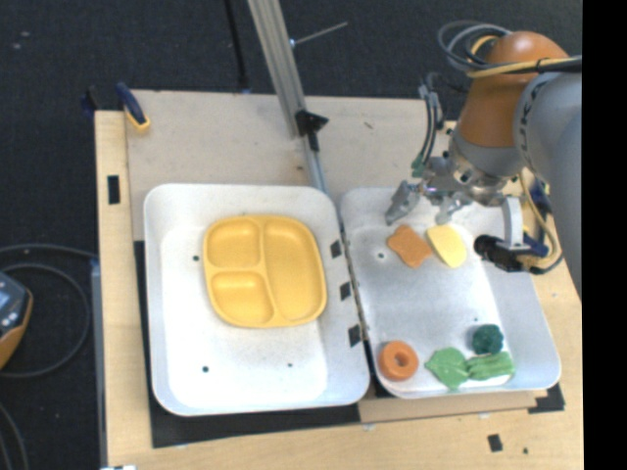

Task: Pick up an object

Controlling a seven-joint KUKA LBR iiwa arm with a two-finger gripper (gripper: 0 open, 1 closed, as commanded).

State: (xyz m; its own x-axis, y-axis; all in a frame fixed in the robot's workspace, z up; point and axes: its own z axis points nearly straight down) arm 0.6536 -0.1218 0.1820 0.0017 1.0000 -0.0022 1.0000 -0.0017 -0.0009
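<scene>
Two bins [167,380] | one yellow tray [265,269], five objects | arm reaching from right, gripper [423,201] open above brown piece [409,247]

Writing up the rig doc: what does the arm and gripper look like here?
The arm has a grey body with a rounded orange band above the wrist. Grey cables loop near the band. The gripper is a metallic grey two-finger unit, with thin wiring running down to it and a black fitting at its side.

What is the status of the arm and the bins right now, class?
Gripper above right bin's far end, holding nothing visible. Brown piece and yellow piece lie just below it. Nothing blocking them.
</scene>
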